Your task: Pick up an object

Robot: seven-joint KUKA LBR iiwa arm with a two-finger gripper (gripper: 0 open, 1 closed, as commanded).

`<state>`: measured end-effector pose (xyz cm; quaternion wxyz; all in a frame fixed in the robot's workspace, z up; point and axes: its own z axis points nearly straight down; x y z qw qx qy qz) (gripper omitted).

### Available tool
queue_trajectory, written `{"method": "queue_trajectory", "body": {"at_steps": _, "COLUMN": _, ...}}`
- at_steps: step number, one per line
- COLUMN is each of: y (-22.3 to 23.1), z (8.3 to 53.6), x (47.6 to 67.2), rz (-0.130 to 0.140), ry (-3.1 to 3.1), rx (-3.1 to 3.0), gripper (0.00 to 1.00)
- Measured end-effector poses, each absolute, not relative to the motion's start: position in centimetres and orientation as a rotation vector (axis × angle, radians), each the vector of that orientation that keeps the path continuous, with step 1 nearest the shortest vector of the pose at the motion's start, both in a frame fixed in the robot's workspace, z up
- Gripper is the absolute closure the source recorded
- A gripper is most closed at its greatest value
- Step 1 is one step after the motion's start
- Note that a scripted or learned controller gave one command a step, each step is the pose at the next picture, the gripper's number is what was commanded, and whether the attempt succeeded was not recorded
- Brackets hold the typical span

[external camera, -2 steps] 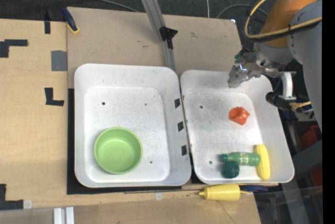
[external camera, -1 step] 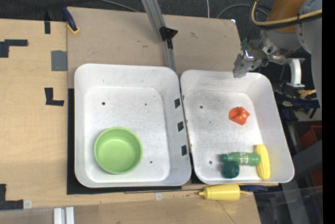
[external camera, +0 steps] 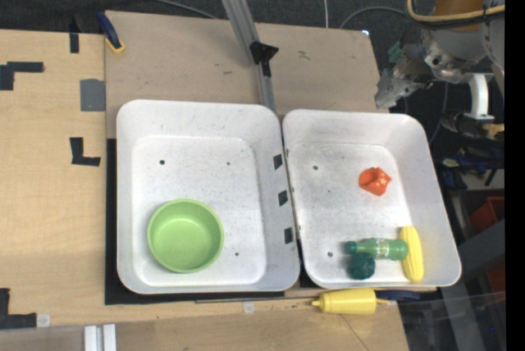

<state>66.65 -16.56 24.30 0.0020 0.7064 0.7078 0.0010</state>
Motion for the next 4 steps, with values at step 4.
{"method": "queue_trajectory", "body": {"at_steps": 4, "y": 3.8, "z": 24.2, "x": 63.2, "rz": 0.0, "ry": 2.23, "rx": 2.215, "gripper": 1.0}}
